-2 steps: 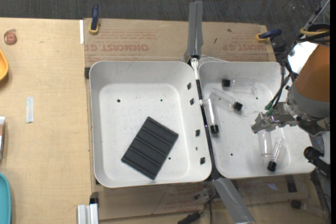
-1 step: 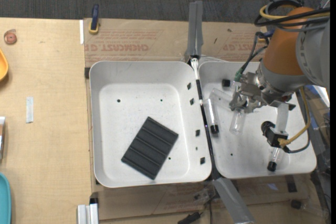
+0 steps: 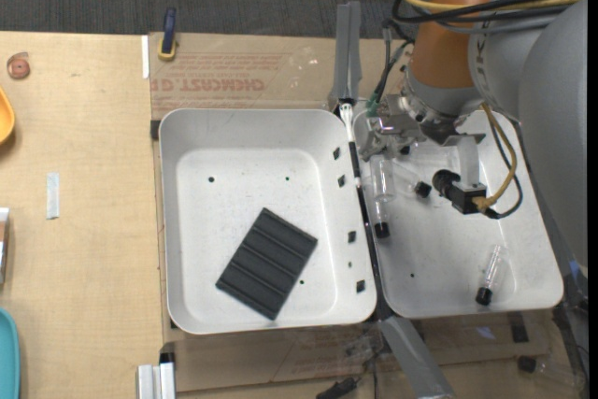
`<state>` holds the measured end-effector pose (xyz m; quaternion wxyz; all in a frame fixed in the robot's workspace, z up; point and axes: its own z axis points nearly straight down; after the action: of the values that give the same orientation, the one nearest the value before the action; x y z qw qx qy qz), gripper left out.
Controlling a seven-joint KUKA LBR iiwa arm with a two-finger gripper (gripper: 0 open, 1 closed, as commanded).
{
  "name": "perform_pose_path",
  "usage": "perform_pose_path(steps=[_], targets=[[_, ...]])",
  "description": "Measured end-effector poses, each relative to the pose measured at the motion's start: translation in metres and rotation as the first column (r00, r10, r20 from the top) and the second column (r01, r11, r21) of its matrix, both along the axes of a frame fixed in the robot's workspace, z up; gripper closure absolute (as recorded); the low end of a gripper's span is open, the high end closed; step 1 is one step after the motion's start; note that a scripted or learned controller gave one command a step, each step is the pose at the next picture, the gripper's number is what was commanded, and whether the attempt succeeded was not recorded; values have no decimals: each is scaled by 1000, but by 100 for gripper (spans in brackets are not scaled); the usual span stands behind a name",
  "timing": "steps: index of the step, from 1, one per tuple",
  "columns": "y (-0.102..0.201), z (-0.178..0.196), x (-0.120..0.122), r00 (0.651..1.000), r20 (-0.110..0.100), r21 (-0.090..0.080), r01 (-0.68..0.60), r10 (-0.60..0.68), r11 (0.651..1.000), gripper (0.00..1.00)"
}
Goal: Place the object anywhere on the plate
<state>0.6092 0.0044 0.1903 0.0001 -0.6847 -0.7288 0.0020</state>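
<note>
Clear plastic, with a black cap: a small tube (image 3: 490, 274) lay in the lower right of the frame, on the right bin (image 3: 523, 294). It looked light, stiff and slick, best pinched across its middle. A dark ribbed plate (image 3: 267, 263) sat tilted in the left bin (image 3: 187, 201). Near the frame's centre the end effector (image 3: 378, 192) hung low by the bins' shared wall; I couldn't tell its state.

Red print on cardboard sheet (image 3: 245, 70) behind bins, upside down, not clearly legible.
</note>
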Motion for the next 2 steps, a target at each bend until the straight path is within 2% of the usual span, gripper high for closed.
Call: perform_pose_path(steps=[1,2], targets=[[101,15,-84,993,-1,1,-122,122,993,100],[141,56,-67,910,1,1,-415,415,910,100]])
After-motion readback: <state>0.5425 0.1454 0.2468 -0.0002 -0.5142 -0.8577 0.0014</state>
